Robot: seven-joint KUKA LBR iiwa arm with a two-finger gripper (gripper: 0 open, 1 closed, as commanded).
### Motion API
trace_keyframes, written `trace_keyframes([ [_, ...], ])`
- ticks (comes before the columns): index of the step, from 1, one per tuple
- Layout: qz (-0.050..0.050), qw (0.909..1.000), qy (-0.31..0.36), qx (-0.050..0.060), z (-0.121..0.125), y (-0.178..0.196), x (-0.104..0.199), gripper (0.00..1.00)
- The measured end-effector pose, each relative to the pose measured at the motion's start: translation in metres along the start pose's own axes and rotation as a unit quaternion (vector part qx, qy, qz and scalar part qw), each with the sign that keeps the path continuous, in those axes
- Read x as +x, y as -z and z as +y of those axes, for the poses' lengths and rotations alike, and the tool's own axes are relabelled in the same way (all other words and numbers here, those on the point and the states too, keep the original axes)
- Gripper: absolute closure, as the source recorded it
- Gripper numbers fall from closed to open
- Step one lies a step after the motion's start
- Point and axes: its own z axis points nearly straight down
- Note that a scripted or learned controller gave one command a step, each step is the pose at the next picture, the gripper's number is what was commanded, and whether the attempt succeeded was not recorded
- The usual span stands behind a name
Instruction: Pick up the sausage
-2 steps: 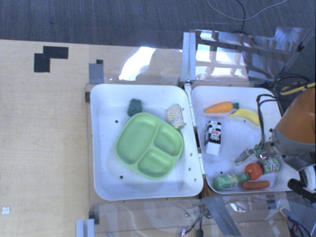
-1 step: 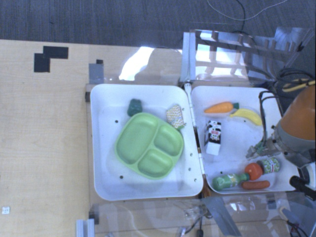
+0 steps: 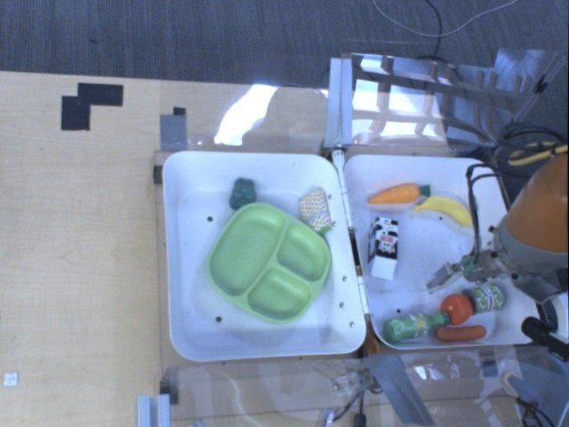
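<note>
The sausage (image 3: 460, 334), a short red-orange link, lies along the front wall of the right bin (image 3: 409, 238). It lies just below a red tomato (image 3: 456, 308). My gripper (image 3: 460, 274) hangs over the bin's right part, a little behind the tomato and well apart from the sausage. Its fingers look spread, with nothing between them. The grey arm with its orange band (image 3: 542, 205) comes in from the right and hides the bin's right wall.
A green bottle (image 3: 413, 326) lies left of the sausage and a green can (image 3: 487, 297) sits right of the tomato. A carrot (image 3: 396, 194), a banana (image 3: 444, 208) and a cow-print carton (image 3: 385, 243) lie farther back. The left bin (image 3: 182, 265) holds a green divided plate (image 3: 269, 261).
</note>
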Motion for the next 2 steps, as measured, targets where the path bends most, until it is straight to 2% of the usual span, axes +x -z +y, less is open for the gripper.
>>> trace_keyframes([
  [1, 0.001, 0.9999, 0.012, 0.003, -0.006, -0.012, -0.016, 0.00],
  [2, 0.000, 0.9999, 0.012, -0.001, -0.003, 0.000, -0.017, 1.00],
])
